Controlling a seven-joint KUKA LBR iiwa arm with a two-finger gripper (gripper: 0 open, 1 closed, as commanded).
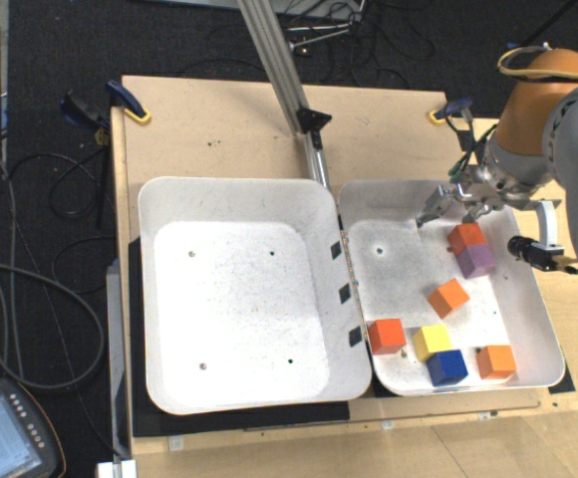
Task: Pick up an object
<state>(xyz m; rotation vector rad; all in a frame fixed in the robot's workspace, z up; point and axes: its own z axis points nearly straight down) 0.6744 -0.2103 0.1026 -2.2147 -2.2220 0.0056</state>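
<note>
Camera view had you looking down at a slant on a tan bench [229, 137] bearing two shallow white bins side by side. The left bin [169, 207] showed only its speckled floor. The right bin [543, 317] carried all the blocks.

You would have seen the arm [543, 118] reaching in from the right, grey with its orange band at the top, and the gripper [465, 195] hanging over the far part of the right bin. Whether the gripper was spread wide or closed narrow could not be told from this angle, and nothing could be made out between its tips.

Just below the gripper lay an orange block [465, 236], touching a purple block [476, 259] that sat right against its near side. Whether the gripper touched the orange block could not be told. A second orange block [448, 297] lay tilted near the middle of the bin, apart from the pair.

Along the near edge you had four more: a darker orange block [386, 336] by the left wall, a yellow block [432, 342] beside it, a blue block [447, 366] touching the yellow one's near corner, and another orange block [496, 361] further right.

A metal pole [279, 58] slanted across the bench's far side, and a blue-and-yellow clamp [130, 103] gripped its left corner.
</note>
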